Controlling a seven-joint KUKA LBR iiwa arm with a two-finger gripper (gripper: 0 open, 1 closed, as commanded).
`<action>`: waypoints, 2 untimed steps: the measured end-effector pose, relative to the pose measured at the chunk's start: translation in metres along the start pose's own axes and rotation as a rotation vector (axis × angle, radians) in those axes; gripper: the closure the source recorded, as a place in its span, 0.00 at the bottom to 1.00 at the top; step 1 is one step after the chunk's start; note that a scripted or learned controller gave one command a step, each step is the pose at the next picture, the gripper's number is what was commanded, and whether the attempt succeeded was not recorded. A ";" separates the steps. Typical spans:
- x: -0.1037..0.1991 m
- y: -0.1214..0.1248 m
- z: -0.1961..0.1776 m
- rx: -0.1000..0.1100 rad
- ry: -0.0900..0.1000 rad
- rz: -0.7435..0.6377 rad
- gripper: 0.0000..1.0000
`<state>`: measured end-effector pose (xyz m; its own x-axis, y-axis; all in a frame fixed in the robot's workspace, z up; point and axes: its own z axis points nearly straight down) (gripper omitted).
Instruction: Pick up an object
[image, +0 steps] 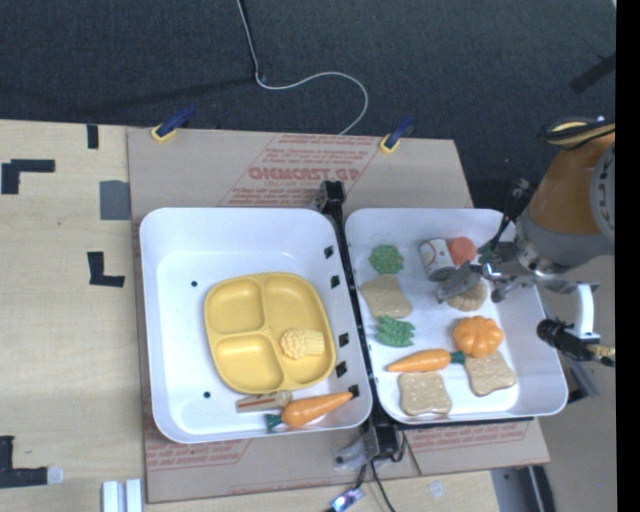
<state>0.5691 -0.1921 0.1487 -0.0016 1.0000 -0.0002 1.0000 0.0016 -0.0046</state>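
The gripper hangs low in the right bin over a pale biscuit-like piece beside the can, seemingly lined up for a grab, though whether its fingers are spread or closed I cannot tell.
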 end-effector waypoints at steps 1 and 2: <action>0.004 0.005 0.063 0.001 0.001 -0.001 0.00; 0.004 0.005 0.064 -0.004 -0.002 0.000 0.00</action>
<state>0.5737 -0.1879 0.0851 -0.0015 1.0000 -0.0017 1.0000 0.0015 -0.0007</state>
